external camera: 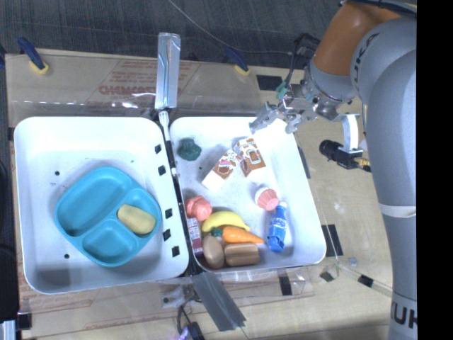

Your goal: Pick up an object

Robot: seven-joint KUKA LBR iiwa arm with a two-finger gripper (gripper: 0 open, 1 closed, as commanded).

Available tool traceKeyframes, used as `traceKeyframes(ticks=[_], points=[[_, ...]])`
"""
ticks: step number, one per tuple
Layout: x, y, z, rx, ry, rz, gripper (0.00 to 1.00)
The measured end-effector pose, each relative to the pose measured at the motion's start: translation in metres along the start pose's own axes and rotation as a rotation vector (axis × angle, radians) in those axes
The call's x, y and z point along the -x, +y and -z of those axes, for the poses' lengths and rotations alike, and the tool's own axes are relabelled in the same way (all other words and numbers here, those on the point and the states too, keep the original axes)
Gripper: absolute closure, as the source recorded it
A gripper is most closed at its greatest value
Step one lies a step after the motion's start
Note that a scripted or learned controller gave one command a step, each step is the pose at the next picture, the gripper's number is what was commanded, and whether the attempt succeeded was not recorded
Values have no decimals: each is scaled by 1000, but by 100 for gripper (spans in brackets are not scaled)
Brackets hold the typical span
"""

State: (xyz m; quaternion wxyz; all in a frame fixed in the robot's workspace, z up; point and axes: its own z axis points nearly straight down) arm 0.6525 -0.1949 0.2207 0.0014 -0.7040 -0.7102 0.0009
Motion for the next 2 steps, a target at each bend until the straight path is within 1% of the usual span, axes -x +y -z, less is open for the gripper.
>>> traceKeyframes(ticks=[1,2], points=[[-12,-6,-104,15,-4,97,0],[-12,13,-113,23,-5,130,0]])
